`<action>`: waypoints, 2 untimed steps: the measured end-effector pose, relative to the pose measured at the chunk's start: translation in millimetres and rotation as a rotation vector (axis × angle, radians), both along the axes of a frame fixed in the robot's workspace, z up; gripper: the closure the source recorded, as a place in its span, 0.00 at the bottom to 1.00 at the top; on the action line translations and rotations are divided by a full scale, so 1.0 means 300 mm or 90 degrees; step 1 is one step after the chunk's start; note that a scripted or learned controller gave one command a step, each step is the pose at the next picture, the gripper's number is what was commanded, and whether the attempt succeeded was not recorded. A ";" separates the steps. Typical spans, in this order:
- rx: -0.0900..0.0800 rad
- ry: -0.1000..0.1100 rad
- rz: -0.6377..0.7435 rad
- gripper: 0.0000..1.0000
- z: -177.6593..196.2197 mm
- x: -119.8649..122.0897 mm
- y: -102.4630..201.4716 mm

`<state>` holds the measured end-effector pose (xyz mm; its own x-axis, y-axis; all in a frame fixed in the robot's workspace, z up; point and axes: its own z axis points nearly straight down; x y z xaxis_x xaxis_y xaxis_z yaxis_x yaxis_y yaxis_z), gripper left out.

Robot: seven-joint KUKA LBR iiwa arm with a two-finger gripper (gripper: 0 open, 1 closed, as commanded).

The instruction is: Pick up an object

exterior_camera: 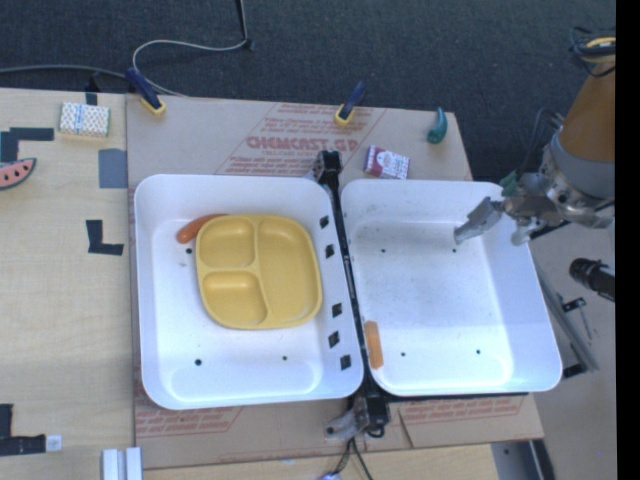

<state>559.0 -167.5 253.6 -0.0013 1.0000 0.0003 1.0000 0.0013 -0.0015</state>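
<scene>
Orange and stubby, the small carrot-like plastic piece [373, 344] lies in the right-hand shallow white bin [520, 358], tight against its left wall near the front corner — long axis running front to back. A second orange piece [192, 229] peeks from under the yellow three-compartment plastic tray [259, 270] in the left white bin [160, 348]. Over the right bin's far right side hangs the grey two-finger gripper [497, 222] — fingers spread, nothing between them
</scene>
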 end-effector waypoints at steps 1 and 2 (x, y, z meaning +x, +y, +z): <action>0.001 0.002 0.000 0.00 -0.456 -0.113 0.241; 0.000 -0.002 0.000 0.00 -0.559 0.092 0.234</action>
<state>586.6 -97.2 86.0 -0.0011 1.0000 0.0005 1.0000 0.0011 0.0018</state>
